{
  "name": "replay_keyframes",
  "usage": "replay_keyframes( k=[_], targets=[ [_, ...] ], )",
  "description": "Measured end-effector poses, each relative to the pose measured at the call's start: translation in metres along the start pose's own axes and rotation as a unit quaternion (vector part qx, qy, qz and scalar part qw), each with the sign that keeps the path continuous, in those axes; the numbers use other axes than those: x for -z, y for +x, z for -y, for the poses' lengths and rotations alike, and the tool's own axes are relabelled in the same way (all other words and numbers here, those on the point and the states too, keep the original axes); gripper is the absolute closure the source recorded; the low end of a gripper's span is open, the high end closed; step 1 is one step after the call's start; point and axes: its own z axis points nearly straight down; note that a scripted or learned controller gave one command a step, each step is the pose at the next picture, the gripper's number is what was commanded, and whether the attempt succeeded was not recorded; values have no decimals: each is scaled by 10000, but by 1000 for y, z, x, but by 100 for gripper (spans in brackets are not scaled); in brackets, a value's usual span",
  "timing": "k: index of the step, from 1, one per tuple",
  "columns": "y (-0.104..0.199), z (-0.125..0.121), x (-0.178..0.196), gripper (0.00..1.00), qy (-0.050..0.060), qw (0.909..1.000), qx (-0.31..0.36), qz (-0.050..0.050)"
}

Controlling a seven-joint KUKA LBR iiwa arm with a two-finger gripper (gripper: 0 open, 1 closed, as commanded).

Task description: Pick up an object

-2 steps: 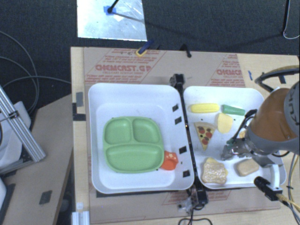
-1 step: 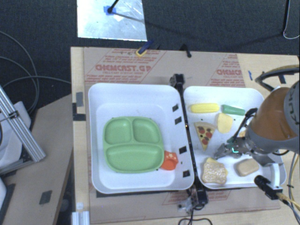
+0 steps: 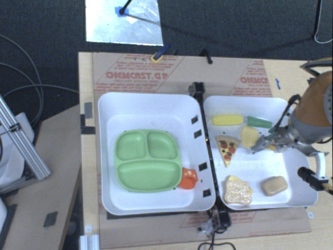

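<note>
Gripper point(image 3: 260, 146) low in right bin point(image 3: 291, 105), grip state unclear. Yellow cheese wedge point(image 3: 249, 136) just left/far of tip, touching or nearly; pizza slice point(image 3: 227, 150) further left, long axis near-far.

Bench point(image 3: 88, 155) — tan top, covered at centre by a cardboard sheet point(image 3: 179, 72) with red print. On the sheet, two shallow white bins side by side, touching at their inner walls: left bin point(image 3: 109, 108) toward 9 o'clock, right bin point(image 3: 299, 194) toward 3 o'clock. At the sheet's 12 o'clock edge lies a small yellow-and-blue clip point(image 3: 160, 55) — just beyond the left bin's far rim.
</note>
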Motion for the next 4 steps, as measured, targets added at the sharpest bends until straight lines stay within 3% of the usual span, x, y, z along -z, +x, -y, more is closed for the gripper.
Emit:
replay_keyframes(
  k=[1, 2, 3, 4],
  targets=[
    [3, 2, 10, 100, 17, 10000, 19, -20],
    [27, -26, 46, 100, 15, 10000, 23, -28],
    [65, -31, 88, 100, 18, 10000, 25, -32],
    [64, 33, -5, 100, 71, 10000, -21, -38]
  ],
)
